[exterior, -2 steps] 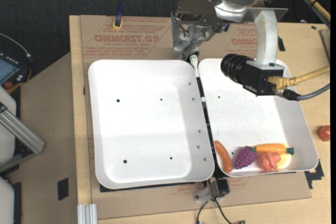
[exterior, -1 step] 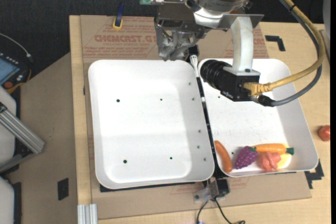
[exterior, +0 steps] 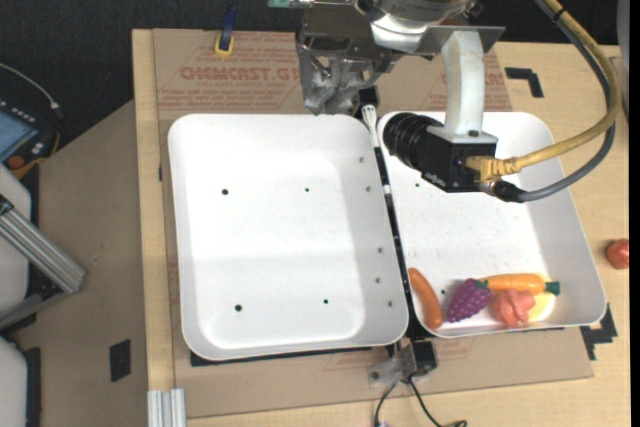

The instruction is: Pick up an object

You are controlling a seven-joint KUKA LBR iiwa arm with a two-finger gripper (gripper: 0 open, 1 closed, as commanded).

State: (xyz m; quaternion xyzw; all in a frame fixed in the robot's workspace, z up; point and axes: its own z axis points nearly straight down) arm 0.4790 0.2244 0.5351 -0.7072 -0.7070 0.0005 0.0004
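The hand [exterior: 338,87] is seen near the far edge of the table [exterior: 150,215], above the far rim where the two white bins meet; its metal parts are bunched and blurred, so how far it is open cannot be told, and nothing is seen held in it. The left bin [exterior: 200,165] is set beside the right bin [exterior: 560,215], rims touching. In the right bin's near corner a group of toy foods is gathered: a sausage [exterior: 425,298], a bunch of purple grapes [exterior: 466,299], a carrot [exterior: 517,283] and a pink piece [exterior: 511,307], lying close together against the near rim.
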